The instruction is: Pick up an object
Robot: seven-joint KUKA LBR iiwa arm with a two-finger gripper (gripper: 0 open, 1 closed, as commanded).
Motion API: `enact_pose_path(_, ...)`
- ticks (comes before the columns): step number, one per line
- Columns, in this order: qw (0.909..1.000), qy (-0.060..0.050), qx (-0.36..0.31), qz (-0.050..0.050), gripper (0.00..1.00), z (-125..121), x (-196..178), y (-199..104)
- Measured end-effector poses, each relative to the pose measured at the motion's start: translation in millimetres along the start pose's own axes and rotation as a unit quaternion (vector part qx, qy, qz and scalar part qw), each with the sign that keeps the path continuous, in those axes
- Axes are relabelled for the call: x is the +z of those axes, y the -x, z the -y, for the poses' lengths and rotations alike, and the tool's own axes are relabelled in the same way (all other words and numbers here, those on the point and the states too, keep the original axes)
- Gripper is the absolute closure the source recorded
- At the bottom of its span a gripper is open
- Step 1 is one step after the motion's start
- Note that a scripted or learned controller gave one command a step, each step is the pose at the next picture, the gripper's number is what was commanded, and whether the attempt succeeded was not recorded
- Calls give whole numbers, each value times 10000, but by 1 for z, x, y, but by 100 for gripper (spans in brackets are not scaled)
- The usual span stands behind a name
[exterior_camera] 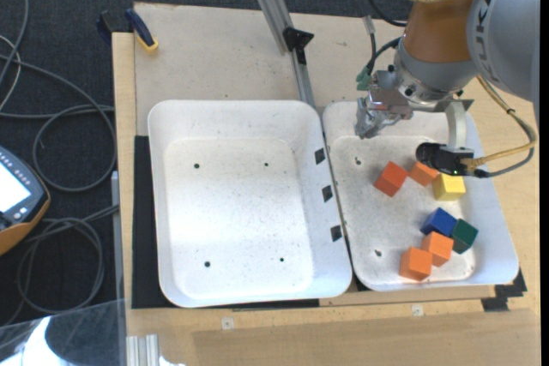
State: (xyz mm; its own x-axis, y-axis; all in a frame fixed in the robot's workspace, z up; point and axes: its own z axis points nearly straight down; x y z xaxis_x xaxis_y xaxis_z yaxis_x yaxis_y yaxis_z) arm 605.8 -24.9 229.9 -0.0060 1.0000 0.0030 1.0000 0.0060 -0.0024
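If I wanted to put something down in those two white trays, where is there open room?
The left bin has a wide bare floor from wall to wall. In the right bin, a bare strip lies by the left wall, beside the orange block. Its right half is crowded: yellow block, blue block, green block, more orange blocks. The gripper hangs over its top corner.

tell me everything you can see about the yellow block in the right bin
The yellow block is a small cube, matte and solid-looking, resting flat on the floor of the right bin near its far right side. An orange block sits against its left side, and a black part on the arm overlaps its top edge. The gripper hovers apart from it, further left.
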Motion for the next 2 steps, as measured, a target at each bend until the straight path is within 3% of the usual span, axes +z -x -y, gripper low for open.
enact_pose_path(2,10000,25,-9,-2,100,27,-14,-112)
